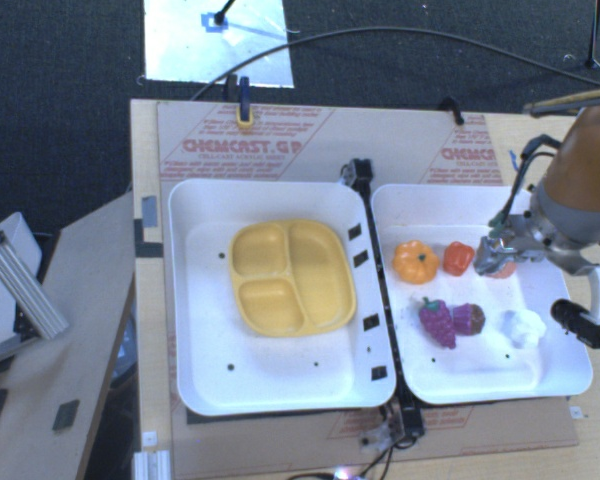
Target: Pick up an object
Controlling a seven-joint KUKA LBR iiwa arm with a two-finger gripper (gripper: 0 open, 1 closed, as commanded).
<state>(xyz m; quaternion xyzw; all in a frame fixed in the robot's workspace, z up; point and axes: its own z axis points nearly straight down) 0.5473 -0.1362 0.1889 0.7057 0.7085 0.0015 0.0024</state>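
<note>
In the right bin [480, 383] lie an orange toy pumpkin [416, 261], a red-orange pepper-like toy [458, 258], a purple bunch of grapes [438, 321] with a maroon piece [469, 318] beside it, and a small white object [523, 327]. My gripper [496, 257] hangs low over the right bin's upper right part, just right of the red-orange toy and close to touching it. The metallic gripper body hides its tips.
The left bin [200, 358] holds a yellow divided plate [288, 276]. A black clamp bar [372, 288] runs between the two bins. A black bracket [583, 323] juts in at the right bin's right rim.
</note>
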